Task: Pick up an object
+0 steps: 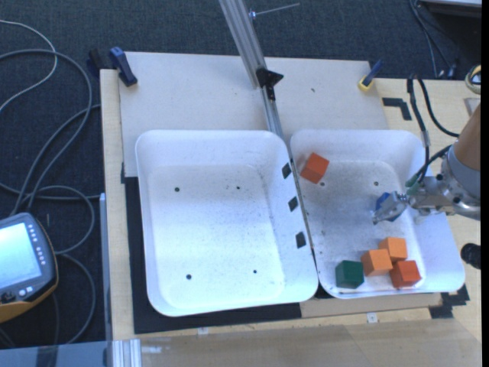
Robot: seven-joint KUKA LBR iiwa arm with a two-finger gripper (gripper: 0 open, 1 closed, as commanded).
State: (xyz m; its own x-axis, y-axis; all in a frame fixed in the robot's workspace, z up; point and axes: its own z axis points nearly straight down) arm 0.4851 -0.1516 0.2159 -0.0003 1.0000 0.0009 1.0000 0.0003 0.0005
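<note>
I see the gripper [384, 207] low over the right bin [353, 140], its blue fingertips blurred, so I can't tell how far apart they sit or whether they touch anything. Open floor lies to its left. Three orange blocks [391, 261] and a green block [350, 273] crowd the near rim (tight there). Another orange block [314, 167] sits by the divider wall.

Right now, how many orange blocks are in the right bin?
3 plainly orange: one orange block near the bin's upper left, two more clustered at the bottom right. A redder block touches that cluster. The gripper may hide others.
</note>
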